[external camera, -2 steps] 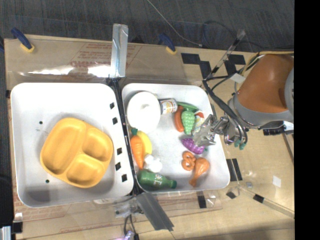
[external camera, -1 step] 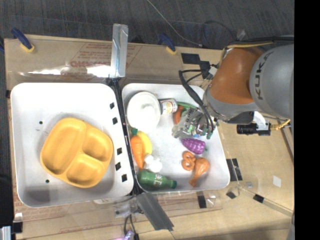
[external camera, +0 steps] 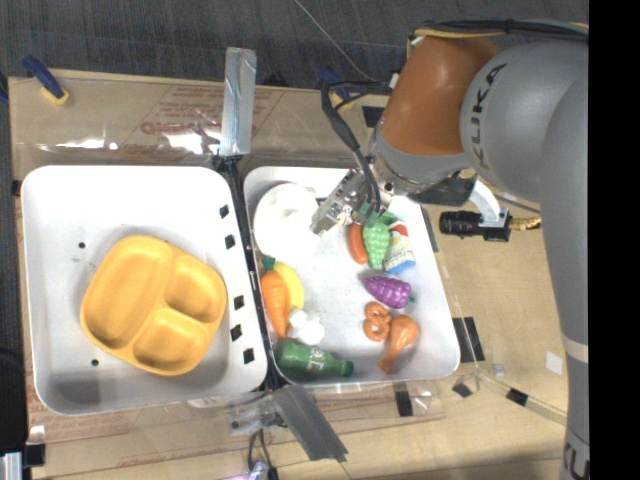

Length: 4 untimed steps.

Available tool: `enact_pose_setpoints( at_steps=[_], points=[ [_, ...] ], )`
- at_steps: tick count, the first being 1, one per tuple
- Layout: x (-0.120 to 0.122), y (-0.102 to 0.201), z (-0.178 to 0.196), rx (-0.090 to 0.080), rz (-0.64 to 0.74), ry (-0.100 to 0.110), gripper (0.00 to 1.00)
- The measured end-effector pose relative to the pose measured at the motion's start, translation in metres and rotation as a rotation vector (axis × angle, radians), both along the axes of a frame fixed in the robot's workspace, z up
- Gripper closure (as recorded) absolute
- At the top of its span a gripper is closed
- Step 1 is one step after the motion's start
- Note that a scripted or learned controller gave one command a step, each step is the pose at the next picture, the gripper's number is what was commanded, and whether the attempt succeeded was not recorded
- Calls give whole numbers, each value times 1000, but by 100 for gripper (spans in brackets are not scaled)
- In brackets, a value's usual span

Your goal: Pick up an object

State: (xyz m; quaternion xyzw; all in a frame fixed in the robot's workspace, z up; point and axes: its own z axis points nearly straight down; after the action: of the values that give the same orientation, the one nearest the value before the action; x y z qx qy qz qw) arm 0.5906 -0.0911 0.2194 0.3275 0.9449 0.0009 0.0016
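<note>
Toy foods, about nine, are gathered in the right bin [external camera: 440, 353]: one white plate [external camera: 283, 216], green grapes [external camera: 377, 240], purple grapes [external camera: 387, 290], carrot [external camera: 274, 303], green bottle [external camera: 313, 360], pretzel [external camera: 376, 322]. One yellow divided tray [external camera: 152, 303] is held in the left bin [external camera: 60, 218]. The carrot's long axis is set near-to-far. The gripper [external camera: 335, 211] is seen over the plate; its opening cannot be told.

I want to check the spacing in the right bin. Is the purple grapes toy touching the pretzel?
Apart. In the camera view, a strip of white bin floor shows between the purple grapes and the pretzel below them.
</note>
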Motion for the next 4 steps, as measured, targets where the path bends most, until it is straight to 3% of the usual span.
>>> enact_pose_setpoints(
  at_steps=[1, 2, 3, 4],
  points=[
    [-103, -21, -69, 0, -200, 8, 100],
    [-54, -46, 28, -3, -19, -3, 100],
    [-96, -18, 17, 0, -105, 5, 100],
    [-115, -67, -98, 1, 29, 12, 100]
  ],
)
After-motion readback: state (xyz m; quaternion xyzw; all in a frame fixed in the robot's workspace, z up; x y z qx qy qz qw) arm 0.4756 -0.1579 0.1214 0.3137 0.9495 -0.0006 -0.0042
